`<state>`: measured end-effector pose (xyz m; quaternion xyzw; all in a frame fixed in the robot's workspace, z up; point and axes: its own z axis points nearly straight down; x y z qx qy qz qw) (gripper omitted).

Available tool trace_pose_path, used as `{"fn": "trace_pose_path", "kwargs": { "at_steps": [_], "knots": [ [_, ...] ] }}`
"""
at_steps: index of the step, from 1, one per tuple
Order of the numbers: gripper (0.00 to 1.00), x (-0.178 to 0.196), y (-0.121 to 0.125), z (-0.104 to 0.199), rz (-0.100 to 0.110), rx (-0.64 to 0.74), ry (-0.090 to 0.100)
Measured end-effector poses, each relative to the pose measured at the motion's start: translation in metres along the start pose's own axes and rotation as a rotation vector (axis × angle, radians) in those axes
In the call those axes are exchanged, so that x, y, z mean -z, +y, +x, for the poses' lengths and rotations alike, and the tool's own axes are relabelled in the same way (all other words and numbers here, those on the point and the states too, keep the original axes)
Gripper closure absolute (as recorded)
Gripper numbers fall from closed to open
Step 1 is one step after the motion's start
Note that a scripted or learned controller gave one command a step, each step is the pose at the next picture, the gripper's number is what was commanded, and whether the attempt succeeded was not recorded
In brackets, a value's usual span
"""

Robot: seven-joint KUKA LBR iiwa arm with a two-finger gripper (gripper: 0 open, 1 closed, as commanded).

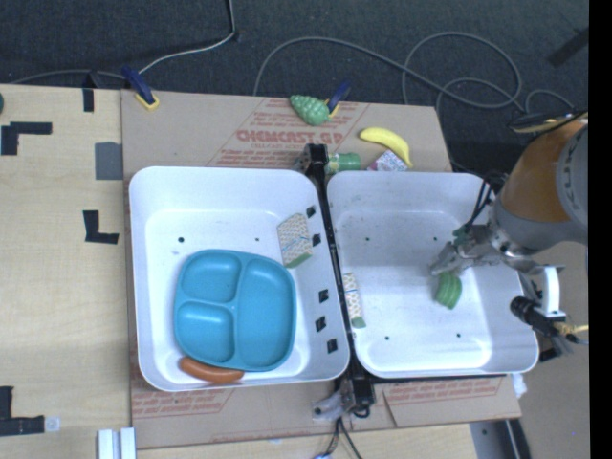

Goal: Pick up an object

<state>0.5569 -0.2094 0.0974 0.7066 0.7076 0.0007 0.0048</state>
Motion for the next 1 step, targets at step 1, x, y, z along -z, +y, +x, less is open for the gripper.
{"fn": "trace_pose_path", "kwargs": {
  "at_steps": [1],
  "knots": [
    [1.0,0.0232,-0.0479,0.0662,0.009,0.0,0.006]
  ]
}}
